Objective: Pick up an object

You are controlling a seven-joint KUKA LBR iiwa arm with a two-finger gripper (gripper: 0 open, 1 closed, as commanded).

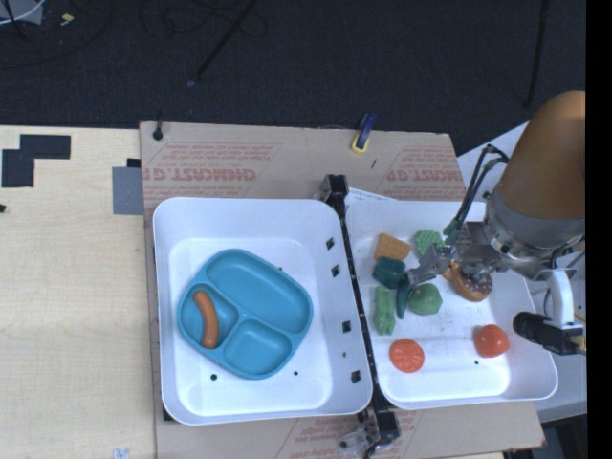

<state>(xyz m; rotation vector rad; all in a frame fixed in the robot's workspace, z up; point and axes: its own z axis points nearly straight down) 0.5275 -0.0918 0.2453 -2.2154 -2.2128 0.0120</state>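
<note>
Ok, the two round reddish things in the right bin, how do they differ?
The orange-red ball sits near the bin's front left, below the green pieces; the red ball sits further right, nearer the arm. The orange-red ball looks slightly larger and more orange; the red ball is a deeper red. Both are round, lie loose on the right bin floor, apart from each other and from the tool.

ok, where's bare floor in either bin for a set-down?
Left bin: bare white floor all round the blue divided plate, widest along the near wall; a sausage fills one compartment. Right bin: a strip between the two red tomatoes. Crowded around the gripper, among the green toys.
</note>
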